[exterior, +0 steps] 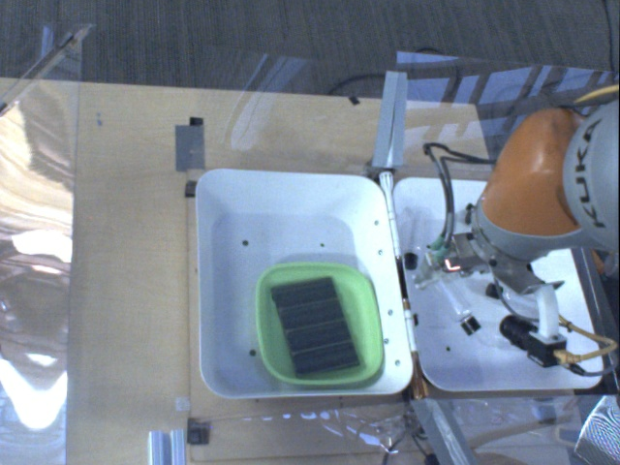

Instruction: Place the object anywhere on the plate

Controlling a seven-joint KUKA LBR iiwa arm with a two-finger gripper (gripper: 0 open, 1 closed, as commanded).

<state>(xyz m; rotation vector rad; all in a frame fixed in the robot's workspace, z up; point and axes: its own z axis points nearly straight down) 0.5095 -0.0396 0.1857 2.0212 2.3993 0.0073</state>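
A green plate (365,303) sits in the front half of the left bin (223,260). On it lies a dark grey ridged rectangular object (312,327), flat and slightly angled. My gripper (433,263) hangs over the left part of the right bin (436,366), to the right of the plate and apart from it, beyond the wall between the two bins. Nothing shows held at the gripper. The arm's orange band (528,182) rises above it on the right.
A small black piece (470,325) lies on the right bin's floor in front of the gripper. Another small dark piece (410,260) sits by that bin's left wall. A grey metal post (390,124) stands behind the bins' shared edge.
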